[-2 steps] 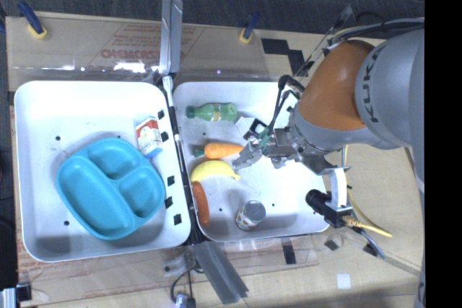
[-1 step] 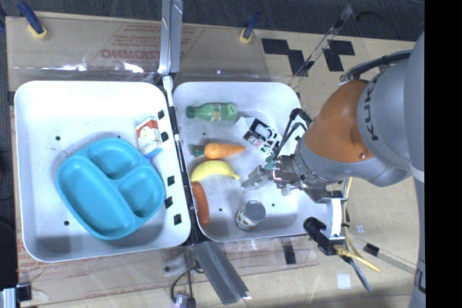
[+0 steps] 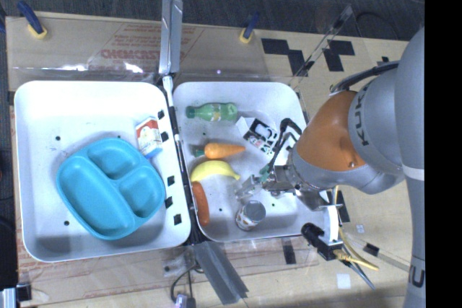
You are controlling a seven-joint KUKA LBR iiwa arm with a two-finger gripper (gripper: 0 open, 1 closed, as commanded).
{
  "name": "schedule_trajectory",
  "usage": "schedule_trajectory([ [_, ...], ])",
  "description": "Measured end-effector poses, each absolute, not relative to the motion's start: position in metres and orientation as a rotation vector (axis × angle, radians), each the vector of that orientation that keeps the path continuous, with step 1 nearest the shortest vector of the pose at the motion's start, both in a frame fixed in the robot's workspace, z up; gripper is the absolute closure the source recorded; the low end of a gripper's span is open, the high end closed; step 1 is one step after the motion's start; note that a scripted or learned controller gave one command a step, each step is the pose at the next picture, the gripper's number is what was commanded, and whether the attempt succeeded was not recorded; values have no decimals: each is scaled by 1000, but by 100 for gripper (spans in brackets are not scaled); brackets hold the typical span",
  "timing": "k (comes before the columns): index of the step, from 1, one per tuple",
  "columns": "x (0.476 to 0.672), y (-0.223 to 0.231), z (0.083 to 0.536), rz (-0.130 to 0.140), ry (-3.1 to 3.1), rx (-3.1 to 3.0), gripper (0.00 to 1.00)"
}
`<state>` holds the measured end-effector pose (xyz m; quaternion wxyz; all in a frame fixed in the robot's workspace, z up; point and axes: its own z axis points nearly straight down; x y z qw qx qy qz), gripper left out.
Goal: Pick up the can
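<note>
A: Pincer (image 3: 254, 187) — item one. It is being shown low in the right bin (image 3: 281, 94), at the end of the grey arm (image 3: 382, 133) with its orange band (image 3: 328, 133), reaching in from the right. Whether it is parted or closed cannot be told; the metal parts are being blurred together.

B: Can (image 3: 250, 215) — item two?

A: It is being seen near the front wall of the right bin, open end facing up, just below the pincer. Whether contact is being made cannot be told; nothing is being shown clamped.

B: Other contents of that bin?

A: A green bottle (image 3: 212, 112) is lying on its side near the back. An orange carrot (image 3: 224, 151) is lying below it, a yellow banana (image 3: 214, 170) just beneath that, and a reddish-orange sausage-shaped piece (image 3: 201, 203) is lying along the left wall. A black-and-white packet (image 3: 259, 135) is lying to the right of the carrot, near the arm.

B: Left bin (image 3: 43, 104)?

A: A blue sectioned tray (image 3: 110, 187) is being carried at its middle, and a small red-and-white carton (image 3: 149, 135) is sitting just beside the tray's upper right edge. Both bins are resting side by side on the surface (image 3: 216, 36).
</note>
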<state>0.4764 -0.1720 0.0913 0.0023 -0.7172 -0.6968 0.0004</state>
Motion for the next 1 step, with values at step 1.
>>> schedule_trajectory([
  [1,476,-172,101,2,-2191,-2245,100],
])
